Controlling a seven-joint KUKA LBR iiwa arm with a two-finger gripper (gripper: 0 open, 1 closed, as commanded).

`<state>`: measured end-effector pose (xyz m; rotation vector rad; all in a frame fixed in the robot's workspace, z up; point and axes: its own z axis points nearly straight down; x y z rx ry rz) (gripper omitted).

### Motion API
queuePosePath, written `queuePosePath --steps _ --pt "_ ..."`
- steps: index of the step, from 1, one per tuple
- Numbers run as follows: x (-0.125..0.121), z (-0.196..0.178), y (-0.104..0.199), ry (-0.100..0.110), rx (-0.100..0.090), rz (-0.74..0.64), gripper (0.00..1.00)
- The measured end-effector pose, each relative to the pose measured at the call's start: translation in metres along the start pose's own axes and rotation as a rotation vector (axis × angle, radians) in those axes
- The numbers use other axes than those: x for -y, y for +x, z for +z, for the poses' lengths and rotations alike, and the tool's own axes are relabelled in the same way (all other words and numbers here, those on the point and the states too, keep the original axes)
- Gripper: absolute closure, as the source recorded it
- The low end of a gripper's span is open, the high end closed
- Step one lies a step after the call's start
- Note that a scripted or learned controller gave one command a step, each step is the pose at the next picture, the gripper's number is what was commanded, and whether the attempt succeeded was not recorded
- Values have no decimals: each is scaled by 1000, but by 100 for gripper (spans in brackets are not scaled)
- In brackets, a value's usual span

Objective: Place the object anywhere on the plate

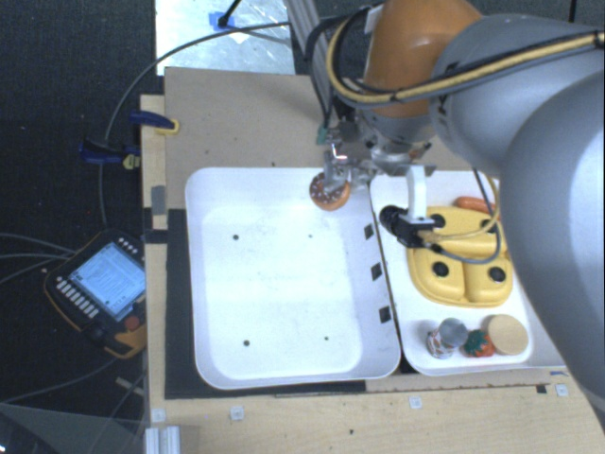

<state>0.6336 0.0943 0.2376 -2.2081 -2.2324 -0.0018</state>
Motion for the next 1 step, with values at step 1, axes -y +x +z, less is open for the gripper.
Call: queuePosePath --steps 1 --pt "6 -4 55 -2 -1 1 100"
